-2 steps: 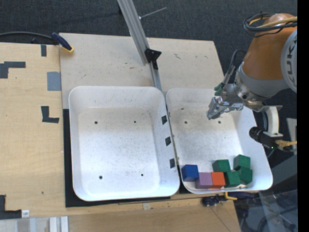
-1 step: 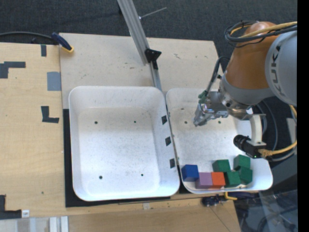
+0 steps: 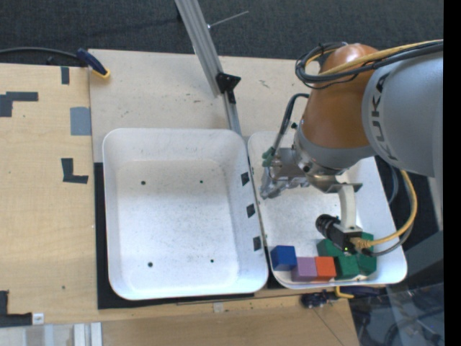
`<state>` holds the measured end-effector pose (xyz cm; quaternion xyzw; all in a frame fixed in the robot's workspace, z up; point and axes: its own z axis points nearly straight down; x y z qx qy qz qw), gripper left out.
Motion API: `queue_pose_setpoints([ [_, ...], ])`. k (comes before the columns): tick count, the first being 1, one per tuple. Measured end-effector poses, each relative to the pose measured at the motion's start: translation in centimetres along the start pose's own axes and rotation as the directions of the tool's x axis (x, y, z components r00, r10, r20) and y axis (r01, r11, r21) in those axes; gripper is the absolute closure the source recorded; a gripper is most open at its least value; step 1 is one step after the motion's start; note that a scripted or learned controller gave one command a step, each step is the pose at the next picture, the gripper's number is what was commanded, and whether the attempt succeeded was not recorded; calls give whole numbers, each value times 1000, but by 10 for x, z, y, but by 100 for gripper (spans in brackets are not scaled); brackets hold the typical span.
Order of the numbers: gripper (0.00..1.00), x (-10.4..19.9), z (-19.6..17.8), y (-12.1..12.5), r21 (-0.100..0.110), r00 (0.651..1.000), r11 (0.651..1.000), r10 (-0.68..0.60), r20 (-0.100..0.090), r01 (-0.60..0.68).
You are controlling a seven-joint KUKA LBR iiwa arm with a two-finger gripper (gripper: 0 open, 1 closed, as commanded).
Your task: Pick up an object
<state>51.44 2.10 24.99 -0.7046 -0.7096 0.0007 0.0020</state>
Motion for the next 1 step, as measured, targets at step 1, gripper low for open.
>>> queue_pose_setpoints([
  [1,100,60,1,-8,-1,1000,1000,-1,0,1],
])
